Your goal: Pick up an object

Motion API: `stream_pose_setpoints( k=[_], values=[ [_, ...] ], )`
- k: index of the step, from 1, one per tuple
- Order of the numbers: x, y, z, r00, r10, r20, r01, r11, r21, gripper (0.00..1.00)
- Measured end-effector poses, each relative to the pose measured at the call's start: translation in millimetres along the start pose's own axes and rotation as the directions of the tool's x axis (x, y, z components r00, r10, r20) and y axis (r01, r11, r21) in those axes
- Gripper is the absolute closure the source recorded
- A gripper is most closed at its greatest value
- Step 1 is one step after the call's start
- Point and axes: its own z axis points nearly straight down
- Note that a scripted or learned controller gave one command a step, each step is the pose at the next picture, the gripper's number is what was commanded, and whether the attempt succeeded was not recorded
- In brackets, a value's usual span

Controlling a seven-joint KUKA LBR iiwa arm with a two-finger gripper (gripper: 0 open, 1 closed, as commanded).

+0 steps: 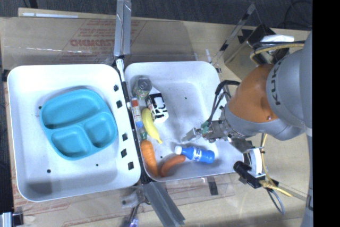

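Reaching in from the right, arm (265,98) puts pincer (195,134) (grip state unclear) just above blue bottle (196,154).

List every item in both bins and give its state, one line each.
Blue tray: flat in left bin, compartments up.
Banana: lying by right bin's left wall.
Carrot: lying below banana.
Sausage: lying beside carrot.
Blue bottle: on its side.
Gripper: low above bottle.

Readable text is scarce: faint reddish print on the flattened cardboard (95,34) at the far side, too washed out. Black-and-white box (158,107) shows bold marks, illegible.
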Motion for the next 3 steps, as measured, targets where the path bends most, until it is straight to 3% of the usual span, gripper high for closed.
stream_pose_setpoints(
  k=[1, 2, 3],
  values=[
    [53, 69, 11, 0.994, -0.112, 0.002, 0.112, 0.994, 0.0, 0.0],
    [82, 112, 10, 1.0, -0.008, 0.005, 0.008, 1.0, 0.0, 0.0],
    [86, 64, 8, 0.999, -0.05, 0.014, 0.05, 0.999, -0.006, 0.0]
  ],
)
